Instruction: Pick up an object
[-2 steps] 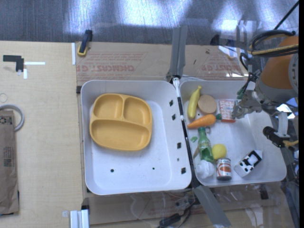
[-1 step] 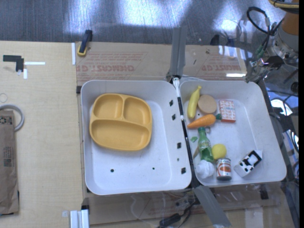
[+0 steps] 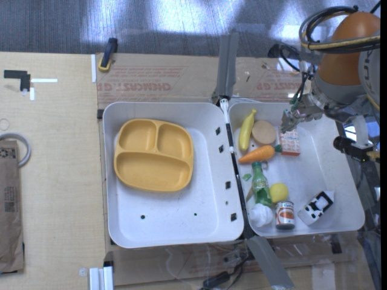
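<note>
1. Two white bins sit side by side on the bench [image 3: 48, 162]; the left bin [image 3: 175, 222] carries a yellow divided plate [image 3: 154, 154] lying flat toward its upper left.
2. My end effector [image 3: 289, 121] hangs over the upper part of the right bin [image 3: 338, 192], just above a small red-and-white carton [image 3: 290, 144]. I cannot tell how its tips are set, and I see nothing between them.
3. Near the carton, a banana [image 3: 246, 129] stands along the bin's left wall, a round tan disc [image 3: 263, 132] touches it, and a carrot [image 3: 256, 155] lies slanted below both.
4. Lower down, a green bottle [image 3: 259, 183], a lemon [image 3: 278, 193], a white ball [image 3: 262, 214] and a red-labelled can [image 3: 285, 215] crowd together.
5. A black-and-white block [image 3: 317, 207] lies apart, toward the bin's lower right corner.
</note>
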You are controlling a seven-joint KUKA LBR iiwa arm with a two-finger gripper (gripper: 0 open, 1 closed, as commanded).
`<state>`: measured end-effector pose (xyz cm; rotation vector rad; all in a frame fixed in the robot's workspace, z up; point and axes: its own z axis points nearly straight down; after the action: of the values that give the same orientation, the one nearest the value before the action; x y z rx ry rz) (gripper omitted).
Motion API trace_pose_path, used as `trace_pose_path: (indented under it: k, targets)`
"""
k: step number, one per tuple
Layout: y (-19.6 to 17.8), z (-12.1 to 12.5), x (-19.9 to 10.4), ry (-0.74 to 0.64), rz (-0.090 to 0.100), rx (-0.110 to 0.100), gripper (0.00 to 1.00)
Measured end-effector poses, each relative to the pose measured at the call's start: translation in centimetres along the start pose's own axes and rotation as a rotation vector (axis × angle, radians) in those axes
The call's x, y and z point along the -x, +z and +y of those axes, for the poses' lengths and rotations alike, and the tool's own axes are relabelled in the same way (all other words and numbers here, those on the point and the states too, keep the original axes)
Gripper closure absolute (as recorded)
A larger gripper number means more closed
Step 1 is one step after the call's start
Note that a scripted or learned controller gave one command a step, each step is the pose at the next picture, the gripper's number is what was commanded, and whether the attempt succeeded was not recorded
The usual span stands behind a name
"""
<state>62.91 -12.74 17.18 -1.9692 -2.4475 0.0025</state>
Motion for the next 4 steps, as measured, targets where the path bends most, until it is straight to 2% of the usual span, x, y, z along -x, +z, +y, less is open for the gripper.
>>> trace_pose_path:
  k: [1, 2, 3, 4]
  targets:
    - [-0.1, 0.0, 0.0, 0.0, -0.001, 0.001, 0.0]
    - [6.8, -1.6, 2.3, -0.029, -0.004, 0.006, 0.0]
    - [5.6, -1.5, 2.5, -0.026, -0.007, 0.012, 1.0]
    - [-3.6, 3.9, -4.3, 0.113, -0.001, 0.002, 1.0]
